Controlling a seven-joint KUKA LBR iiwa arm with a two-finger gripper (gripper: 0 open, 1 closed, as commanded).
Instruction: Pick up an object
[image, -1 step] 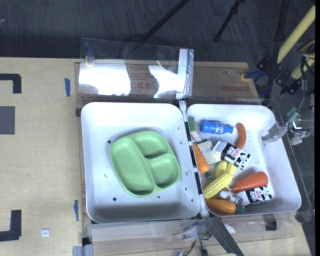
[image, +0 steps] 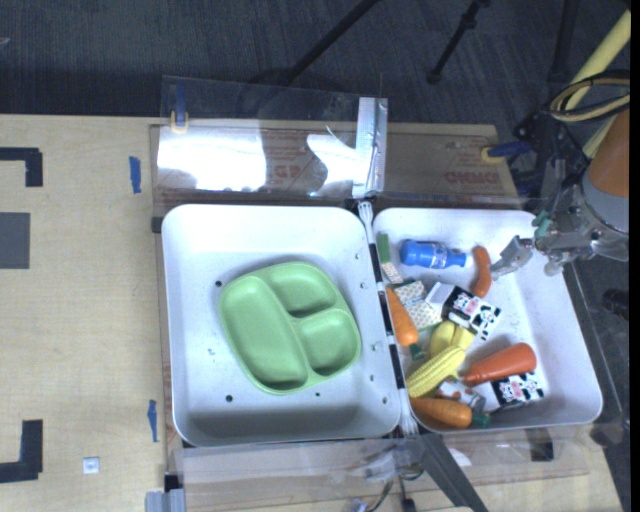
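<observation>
The right bin (image: 580, 345) holds a heap of toy food. A blue bottle (image: 432, 254) lies at the back, with a small orange sausage (image: 481, 270) beside it. In front of these are a black-and-white cow-print box (image: 471, 311), a thin carrot (image: 403, 318), a yellow banana (image: 440, 362), a fat carrot (image: 500, 362), a second cow-print box (image: 519, 390) and another carrot (image: 442, 410). My gripper (image: 532, 258) hangs over the bin's back right, to the right of the sausage. It is open with nothing between its fingers.
The left bin (image: 190, 300) holds a green divided plate (image: 290, 325). A clear plastic sheet (image: 270, 150) stands behind the bins. Cables and stand legs run across the dark floor at the back. The arm's body is at the right edge.
</observation>
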